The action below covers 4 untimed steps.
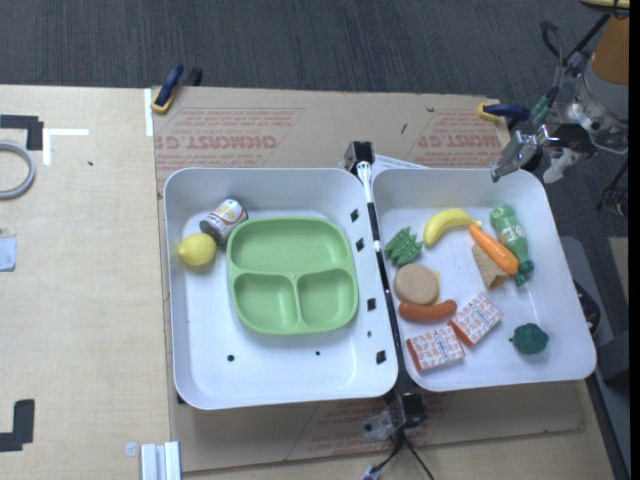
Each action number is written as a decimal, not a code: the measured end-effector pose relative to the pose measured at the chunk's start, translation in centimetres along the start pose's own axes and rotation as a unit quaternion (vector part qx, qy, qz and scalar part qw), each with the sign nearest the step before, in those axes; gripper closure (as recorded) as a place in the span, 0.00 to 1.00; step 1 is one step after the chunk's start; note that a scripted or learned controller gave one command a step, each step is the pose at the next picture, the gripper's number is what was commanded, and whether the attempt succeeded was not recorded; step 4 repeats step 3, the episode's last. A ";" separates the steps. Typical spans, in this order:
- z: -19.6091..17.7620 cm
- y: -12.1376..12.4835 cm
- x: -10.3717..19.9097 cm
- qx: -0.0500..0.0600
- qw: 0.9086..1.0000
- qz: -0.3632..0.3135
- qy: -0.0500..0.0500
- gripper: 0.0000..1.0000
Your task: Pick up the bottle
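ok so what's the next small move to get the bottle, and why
Probably bring the gripper in over the right bin and down toward the bottle. The gripper sits beyond the bin's far edge, apart from the green bottle, which lies near that edge. A carrot lies against the bottle's left side, so coming in from the right looks cleaner.

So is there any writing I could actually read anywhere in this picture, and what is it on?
Red print on the cardboard sheet under the bins, seen upside down: too blurred to read.
Red-and-white cracker packets: print too small to read.
Green bottle label: too small to read.
Small can label: too blurred to read.
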State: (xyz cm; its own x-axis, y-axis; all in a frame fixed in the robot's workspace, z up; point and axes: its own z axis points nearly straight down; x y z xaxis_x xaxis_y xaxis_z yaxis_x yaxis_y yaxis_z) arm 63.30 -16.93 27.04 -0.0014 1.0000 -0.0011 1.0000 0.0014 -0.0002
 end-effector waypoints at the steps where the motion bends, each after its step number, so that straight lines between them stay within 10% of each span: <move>1: 14.8 -1.4 -3.7 -0.001 0.997 -0.079 0.000 0.00; 2: 13.6 -1.2 -3.9 -0.004 0.997 -0.077 -0.003 1.00; 3: 2.4 -6.0 3.7 -0.001 0.976 -0.217 0.000 1.00; 4: 2.4 -6.0 3.7 -0.001 0.976 -0.217 0.000 1.00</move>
